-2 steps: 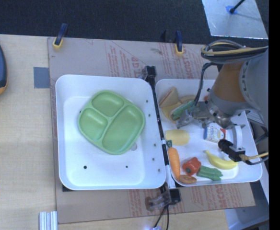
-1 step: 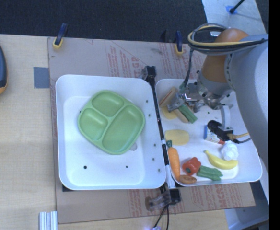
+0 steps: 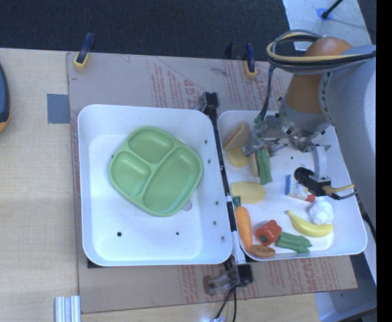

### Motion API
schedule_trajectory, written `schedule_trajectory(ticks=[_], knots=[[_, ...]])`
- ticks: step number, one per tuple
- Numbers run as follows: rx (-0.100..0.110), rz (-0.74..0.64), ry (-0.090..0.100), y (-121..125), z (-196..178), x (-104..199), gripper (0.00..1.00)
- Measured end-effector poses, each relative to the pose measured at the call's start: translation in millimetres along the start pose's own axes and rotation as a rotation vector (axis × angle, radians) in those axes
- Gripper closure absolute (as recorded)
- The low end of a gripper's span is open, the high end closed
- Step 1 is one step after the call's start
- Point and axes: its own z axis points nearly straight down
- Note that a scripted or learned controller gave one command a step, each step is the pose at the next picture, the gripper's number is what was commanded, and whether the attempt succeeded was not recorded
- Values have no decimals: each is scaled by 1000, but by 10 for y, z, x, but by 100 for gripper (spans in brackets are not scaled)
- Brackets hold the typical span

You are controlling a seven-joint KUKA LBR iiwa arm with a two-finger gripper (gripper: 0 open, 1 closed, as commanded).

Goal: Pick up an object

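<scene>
- Nearest the camera, a carrot (image 3: 243, 227) is seen along the right bin's (image 3: 347, 247) left wall, a red pepper (image 3: 268, 231) and banana (image 3: 309, 226) just beside it.
- The gripper (image 3: 262, 147) is lowered into that bin's upper left; whether anything is pinched cannot be told.
- A green cucumber-like piece (image 3: 264, 167) lies directly beneath it, its long axis running toward the camera.
- A green plate (image 3: 156, 170) is left in the other bin.

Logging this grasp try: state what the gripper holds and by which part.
Cannot be told. The gripper is low in the right bin, over the top end of the green vegetable, but nothing visibly sits between its fingers.
</scene>
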Motion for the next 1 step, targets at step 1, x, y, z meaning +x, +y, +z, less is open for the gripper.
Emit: schedule_trajectory(ticks=[1], knots=[[-8, 4, 4, -546, -944, 525, 100]])
